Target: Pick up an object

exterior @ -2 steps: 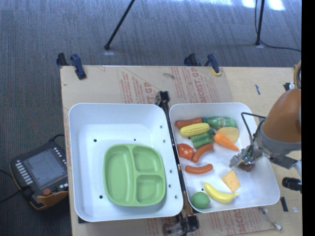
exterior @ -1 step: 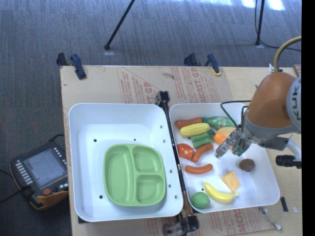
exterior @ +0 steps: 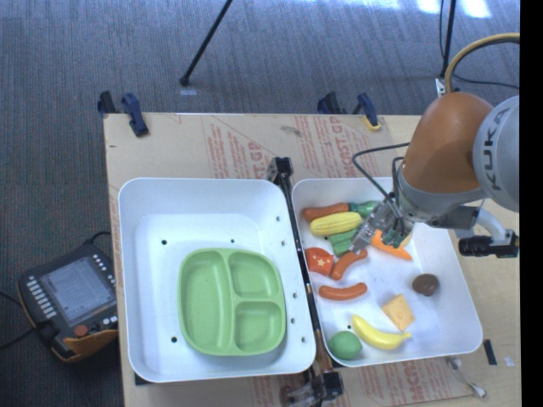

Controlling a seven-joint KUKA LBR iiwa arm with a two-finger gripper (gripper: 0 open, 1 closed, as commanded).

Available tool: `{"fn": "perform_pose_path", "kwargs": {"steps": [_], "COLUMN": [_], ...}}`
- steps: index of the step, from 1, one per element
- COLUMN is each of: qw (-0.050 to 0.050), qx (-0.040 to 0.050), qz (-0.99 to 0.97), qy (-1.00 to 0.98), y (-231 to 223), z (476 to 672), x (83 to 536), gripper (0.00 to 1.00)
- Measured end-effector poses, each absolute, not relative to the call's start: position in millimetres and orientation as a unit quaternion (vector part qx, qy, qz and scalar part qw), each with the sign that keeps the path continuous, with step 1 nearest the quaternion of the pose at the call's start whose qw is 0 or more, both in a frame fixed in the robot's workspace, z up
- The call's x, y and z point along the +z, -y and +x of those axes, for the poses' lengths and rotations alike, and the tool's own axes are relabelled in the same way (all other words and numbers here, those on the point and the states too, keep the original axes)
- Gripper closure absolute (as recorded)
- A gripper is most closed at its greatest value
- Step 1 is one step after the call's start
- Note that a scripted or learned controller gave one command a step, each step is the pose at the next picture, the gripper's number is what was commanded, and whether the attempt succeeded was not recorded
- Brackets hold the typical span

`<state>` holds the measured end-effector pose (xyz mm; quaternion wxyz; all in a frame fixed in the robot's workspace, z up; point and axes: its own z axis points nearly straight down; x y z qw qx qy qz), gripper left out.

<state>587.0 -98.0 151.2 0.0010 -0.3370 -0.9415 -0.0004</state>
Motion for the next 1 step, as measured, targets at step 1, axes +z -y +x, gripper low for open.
{"fn": "perform_pose_path", "kwargs": {"steps": [1], "qw": [0.001], "qx": [-0.0004], "qz": [-0.195], "qy": [0.981], "y": [38.7], "z": [551.9], "x": [212.9], "gripper": [1.00]}}
